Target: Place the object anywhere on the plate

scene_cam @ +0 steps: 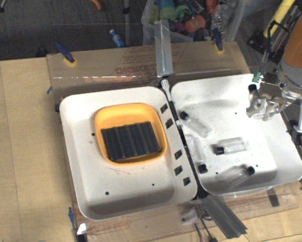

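Two white bins side by side on the surface (21, 158). Left bin (89, 194) holds an orange plate (103, 119) carrying a dark ribbed insert (130, 141). Right bin (281, 158) holds several clear plastic bottles with dark caps: one near the divider (194, 124), one mid-bin (229, 147), one toward the front (236, 174). Gripper (259, 105) hangs over the right bin's far right corner. Fingers indistinct.
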`<state>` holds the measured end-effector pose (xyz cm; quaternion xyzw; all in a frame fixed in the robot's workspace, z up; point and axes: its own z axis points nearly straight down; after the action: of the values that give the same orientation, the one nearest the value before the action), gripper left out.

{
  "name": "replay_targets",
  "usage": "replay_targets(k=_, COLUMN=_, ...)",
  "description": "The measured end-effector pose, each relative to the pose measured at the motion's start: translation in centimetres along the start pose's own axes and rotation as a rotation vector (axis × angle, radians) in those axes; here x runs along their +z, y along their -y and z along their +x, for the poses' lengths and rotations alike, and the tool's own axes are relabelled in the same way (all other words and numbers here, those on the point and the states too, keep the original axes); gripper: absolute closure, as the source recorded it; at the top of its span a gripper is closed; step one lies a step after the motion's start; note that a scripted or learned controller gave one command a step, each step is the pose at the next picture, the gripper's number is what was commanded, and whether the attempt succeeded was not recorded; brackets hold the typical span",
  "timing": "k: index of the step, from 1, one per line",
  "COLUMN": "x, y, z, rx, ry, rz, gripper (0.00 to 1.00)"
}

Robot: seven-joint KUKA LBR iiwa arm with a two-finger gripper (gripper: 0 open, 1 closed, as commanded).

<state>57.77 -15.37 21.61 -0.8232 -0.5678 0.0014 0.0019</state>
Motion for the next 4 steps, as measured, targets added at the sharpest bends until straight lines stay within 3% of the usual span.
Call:
replay_targets(k=1, x=1.5, y=-4.5, z=2.4, rx=-0.066, ry=0.001, rz=-0.005, gripper=1.0)
replay_targets(k=2, x=-2.2, y=-9.7, z=-0.5, rx=-0.22, ry=0.002, rz=-0.007, gripper=1.0)
replay_targets(k=3, x=-4.5, y=-9.7, z=0.0, rx=-0.29, ry=0.002, rz=-0.008, gripper=1.0)
replay_targets(k=4, x=-7.3, y=-10.1, z=-1.4, rx=-0.545, ry=0.003, rz=-0.009, gripper=1.0)
